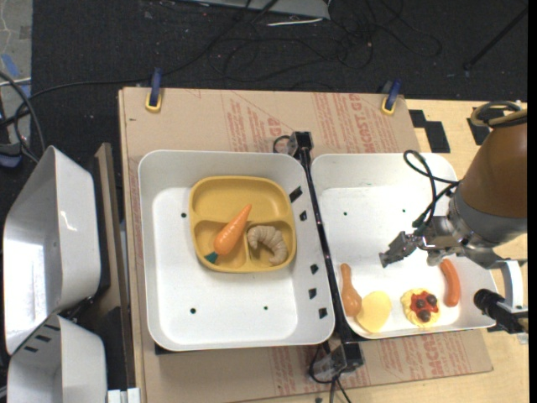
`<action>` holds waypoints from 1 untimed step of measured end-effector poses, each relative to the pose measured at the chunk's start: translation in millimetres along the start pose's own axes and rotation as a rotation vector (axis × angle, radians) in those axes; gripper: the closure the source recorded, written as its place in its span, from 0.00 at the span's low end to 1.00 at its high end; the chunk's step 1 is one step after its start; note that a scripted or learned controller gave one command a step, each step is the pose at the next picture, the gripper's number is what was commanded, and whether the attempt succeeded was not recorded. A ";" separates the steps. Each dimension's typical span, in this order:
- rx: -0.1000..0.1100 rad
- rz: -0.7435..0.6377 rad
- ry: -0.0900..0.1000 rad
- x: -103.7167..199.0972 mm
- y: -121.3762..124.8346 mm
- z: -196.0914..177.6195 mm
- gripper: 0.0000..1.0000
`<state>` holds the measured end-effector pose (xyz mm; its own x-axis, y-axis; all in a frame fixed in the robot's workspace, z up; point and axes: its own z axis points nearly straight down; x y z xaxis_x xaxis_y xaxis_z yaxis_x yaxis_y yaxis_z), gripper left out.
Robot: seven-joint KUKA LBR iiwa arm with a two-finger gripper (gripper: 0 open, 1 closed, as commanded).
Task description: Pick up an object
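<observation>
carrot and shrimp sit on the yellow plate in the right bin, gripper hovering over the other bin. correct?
Not quite. The camera view shows the yellow plate, with the carrot and shrimp, in the left bin. The gripper is over the right bin.

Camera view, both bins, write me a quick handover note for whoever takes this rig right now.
Gripper: low over the right bin, nothing seen between its fingers.
Right bin, near edge: sausage, small pizza, yellow round piece, orange spoon-shaped piece.
Left bin: yellow divided plate holding a carrot and a shrimp.
Done: nothing lifted.
Left: grasp and lift one object; those in the right bin lie closest.
</observation>
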<state>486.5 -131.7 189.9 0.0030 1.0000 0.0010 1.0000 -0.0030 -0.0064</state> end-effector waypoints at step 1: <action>-0.001 -0.001 0.000 -6.4 7.1 54.8 0.00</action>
<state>493.3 -138.1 135.0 0.0023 1.0000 0.0009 1.0000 -0.0023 -0.0051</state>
